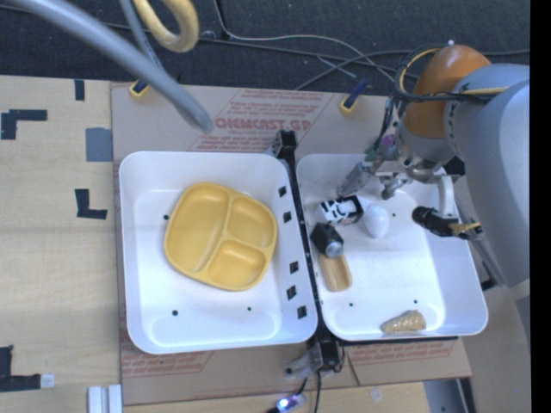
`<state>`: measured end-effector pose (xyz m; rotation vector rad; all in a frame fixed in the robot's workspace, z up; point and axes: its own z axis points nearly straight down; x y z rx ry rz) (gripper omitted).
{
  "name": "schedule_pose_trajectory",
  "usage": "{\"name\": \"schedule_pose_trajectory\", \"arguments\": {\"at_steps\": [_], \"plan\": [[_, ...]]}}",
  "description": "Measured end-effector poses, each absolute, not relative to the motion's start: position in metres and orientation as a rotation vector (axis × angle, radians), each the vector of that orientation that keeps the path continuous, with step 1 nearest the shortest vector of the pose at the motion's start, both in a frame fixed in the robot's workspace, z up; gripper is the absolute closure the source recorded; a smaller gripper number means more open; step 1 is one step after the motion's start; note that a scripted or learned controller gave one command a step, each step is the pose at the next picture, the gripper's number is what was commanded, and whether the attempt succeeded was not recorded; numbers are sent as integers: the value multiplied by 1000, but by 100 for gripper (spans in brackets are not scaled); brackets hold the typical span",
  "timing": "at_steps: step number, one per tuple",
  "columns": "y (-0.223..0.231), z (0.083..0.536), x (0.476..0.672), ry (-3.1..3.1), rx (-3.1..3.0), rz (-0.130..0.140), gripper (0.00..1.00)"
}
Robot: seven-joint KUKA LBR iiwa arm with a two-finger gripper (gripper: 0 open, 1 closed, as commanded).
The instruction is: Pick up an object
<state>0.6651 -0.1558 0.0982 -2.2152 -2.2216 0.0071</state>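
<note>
Gripper (379, 177) over far part of right bin (448, 304); fingers' state cannot be told.
Cow toy (341, 209) and white egg (376, 221) lie just near of it. Black cylinder (327, 239), tan block (335, 273), cracker (404, 322) lie nearer. Yellow tray (221, 236) fills left bin (142, 308).

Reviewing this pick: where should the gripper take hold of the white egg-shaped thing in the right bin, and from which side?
Probably from straight above, fingers closing across the white egg's narrower middle. It lies free on the bin floor, with the black-and-white toy close on its left.
</note>
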Motion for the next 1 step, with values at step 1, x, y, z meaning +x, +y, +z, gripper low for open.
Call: {"name": "schedule_pose_trajectory", "arguments": {"at_steps": [1], "plan": [[-155, 84, 665, -2225, -2218, 3, 0]]}}
